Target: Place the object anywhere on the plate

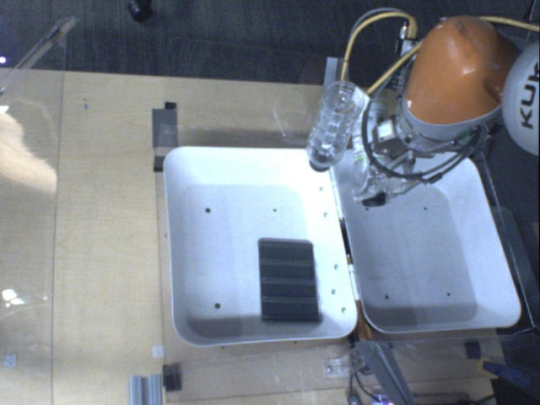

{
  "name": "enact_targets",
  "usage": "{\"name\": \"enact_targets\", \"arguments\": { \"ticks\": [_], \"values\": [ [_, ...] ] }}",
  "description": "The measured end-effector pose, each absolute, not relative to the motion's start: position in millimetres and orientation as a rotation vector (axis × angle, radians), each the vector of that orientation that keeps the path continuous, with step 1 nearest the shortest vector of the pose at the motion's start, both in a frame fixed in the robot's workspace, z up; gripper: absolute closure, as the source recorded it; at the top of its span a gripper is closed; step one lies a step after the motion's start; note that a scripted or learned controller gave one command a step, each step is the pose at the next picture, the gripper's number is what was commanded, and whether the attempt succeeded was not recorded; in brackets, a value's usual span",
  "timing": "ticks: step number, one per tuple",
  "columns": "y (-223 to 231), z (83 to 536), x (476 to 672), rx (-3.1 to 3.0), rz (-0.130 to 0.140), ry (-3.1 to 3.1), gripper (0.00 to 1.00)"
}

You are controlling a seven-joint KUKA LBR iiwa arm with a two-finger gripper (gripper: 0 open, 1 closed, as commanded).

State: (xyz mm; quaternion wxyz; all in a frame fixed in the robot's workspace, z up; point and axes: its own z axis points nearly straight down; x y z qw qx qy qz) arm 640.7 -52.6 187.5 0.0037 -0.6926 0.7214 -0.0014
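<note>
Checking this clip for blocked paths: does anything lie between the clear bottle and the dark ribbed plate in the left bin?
Nothing visible does. The clear bottle is at the far right corner of the left bin, the plate nearer its front, bare floor between.

Arm bent over, wrist down

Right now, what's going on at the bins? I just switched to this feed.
The KUKA arm reaches in from the right, over the top of the right bin. A clear plastic bottle shows tilted beside the wrist, above the bins' shared top corner; whether it is gripped is hard to tell. The dark ridged plate lies in the left bin with nothing on it, so placement isn't done.
</note>
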Motion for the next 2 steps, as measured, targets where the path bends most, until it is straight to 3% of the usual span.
{"name": "enact_targets", "arguments": {
  "ticks": [1,2],
  "values": [
    [15,234,615.0,-2.438,-0.001,1.97,1.0],
    [-42,185,669.1,-2.55,0.003,1.824,1.0]
  ]
}}
